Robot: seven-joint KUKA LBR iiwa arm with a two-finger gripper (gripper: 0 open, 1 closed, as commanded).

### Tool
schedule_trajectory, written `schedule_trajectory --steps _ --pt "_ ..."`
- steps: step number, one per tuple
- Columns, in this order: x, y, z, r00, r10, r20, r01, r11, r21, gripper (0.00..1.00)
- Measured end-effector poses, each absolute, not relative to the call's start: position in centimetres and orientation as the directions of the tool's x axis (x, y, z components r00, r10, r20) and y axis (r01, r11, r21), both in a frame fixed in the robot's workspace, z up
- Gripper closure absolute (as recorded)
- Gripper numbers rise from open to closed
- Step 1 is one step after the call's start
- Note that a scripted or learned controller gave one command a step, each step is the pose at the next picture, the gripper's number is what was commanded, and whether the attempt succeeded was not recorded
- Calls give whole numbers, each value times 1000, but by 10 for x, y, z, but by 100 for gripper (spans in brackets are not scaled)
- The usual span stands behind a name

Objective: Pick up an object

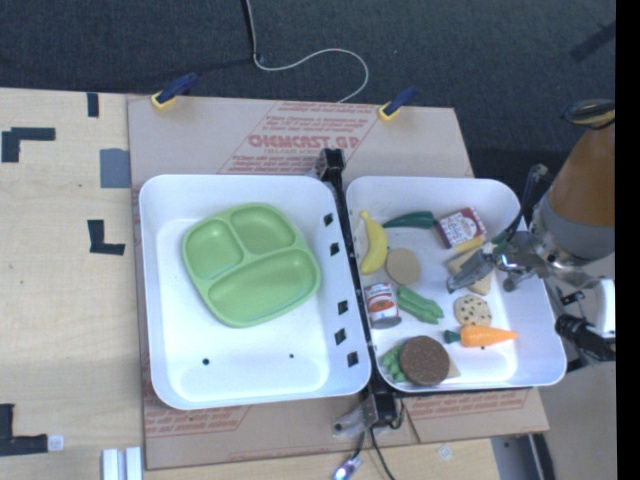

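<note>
My gripper [468, 271] hangs low over the right side of the right bin [523, 364], reaching in from the right. It is above a pale yellow wedge [466, 257] and next to a red box [460, 228]. A chip cookie [472, 311] and an orange carrot [485, 336] lie just in front of it. Further left in the same bin lie a banana [372, 243], a tan disc [403, 265], a small can [382, 305] and a green pod [420, 306]. Whether anything is held I cannot tell.
A green divided plate [252, 263] lies in the left bin [200, 368]. A dark round patty [425, 360] sits at the right bin's front, a green bean [408, 219] at its back. A black divider [345, 268] separates the bins. The arm's orange band [590, 173] is at the right.
</note>
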State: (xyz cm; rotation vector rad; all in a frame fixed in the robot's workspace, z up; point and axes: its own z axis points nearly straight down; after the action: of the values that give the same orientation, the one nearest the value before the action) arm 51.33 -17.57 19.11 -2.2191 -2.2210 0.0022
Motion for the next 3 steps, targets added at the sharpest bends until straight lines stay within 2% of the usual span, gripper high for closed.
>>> schedule_trajectory --steps 1,2,3 --pt "482 -128 176 -2 1000 2 1000 2 -5 0" --pt "483 -129 186 -1 1000 1 1000 1 -4 100" --pt "542 -96 108 -4 1000 0 1000 4 0 100"
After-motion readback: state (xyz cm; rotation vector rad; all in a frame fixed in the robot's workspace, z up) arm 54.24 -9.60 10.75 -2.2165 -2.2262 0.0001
